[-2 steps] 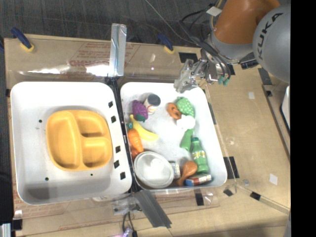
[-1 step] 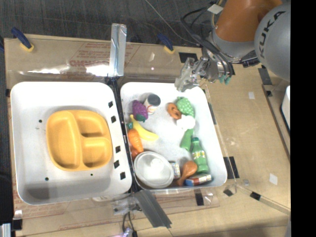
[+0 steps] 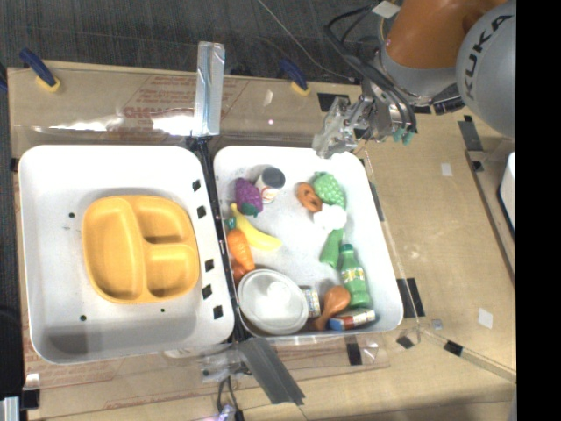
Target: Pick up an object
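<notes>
Overhead, gripper (image 3: 336,136) above the right bin's (image 3: 382,235) far rim.

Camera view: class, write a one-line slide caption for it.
Gripper above the right bin's far rim, toy food inside; yellow divided tray in the left bin.

i read "kuka" in dark capitals on the grey arm casing (image 3: 493,51), at upper right. faint reddish print runs along the clear sheet (image 3: 166,103) behind the bins, too washed out to make out. the green bottle (image 3: 354,276) carries a label, illegible.
</notes>
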You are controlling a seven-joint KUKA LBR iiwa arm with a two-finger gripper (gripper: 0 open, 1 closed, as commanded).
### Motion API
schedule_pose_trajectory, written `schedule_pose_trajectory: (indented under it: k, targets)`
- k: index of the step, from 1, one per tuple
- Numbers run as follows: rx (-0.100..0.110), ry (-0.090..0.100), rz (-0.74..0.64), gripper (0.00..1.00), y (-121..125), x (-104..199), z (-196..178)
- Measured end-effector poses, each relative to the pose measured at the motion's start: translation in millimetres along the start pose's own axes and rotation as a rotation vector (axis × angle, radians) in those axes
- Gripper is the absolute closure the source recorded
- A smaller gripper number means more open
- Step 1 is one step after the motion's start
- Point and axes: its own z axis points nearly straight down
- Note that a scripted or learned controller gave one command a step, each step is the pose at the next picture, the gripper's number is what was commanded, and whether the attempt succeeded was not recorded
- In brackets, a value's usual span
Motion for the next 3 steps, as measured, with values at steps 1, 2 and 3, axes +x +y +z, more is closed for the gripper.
schedule_pose_trajectory:
  k: [1, 2, 3]
  targets:
    - [0.001, -0.005, -0.003, 1.0, 0, -1, -12]
    - [0.002, -0.01, -0.005, 1.0, 1, -3, -23]
    - [0.004, -0.015, -0.006, 1.0, 1, -4, -35]
